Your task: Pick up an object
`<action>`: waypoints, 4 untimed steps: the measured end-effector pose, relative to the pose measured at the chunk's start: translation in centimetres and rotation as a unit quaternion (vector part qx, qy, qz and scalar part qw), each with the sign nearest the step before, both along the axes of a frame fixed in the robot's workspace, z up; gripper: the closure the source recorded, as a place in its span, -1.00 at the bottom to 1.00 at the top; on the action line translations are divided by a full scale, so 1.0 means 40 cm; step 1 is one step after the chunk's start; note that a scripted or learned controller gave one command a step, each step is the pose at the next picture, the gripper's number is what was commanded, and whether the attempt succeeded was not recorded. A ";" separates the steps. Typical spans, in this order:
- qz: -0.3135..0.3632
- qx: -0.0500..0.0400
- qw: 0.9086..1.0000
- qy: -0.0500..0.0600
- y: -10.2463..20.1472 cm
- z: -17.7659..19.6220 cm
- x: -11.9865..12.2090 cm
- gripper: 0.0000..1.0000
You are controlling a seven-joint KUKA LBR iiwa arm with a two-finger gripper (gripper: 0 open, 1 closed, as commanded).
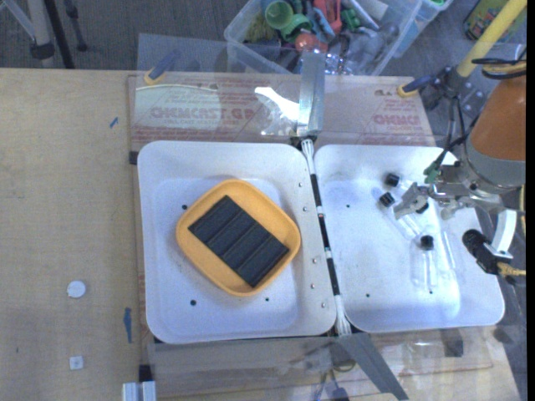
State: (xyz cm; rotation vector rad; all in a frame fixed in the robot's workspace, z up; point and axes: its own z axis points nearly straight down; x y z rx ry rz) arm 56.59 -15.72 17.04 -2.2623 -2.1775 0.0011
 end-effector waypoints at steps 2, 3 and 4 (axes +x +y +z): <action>0.033 -0.005 0.999 -0.012 -0.038 -0.163 0.112 1.00; -0.006 -0.001 1.000 -0.002 0.033 0.086 0.225 1.00; -0.050 -0.001 0.999 -0.003 0.172 0.134 0.254 1.00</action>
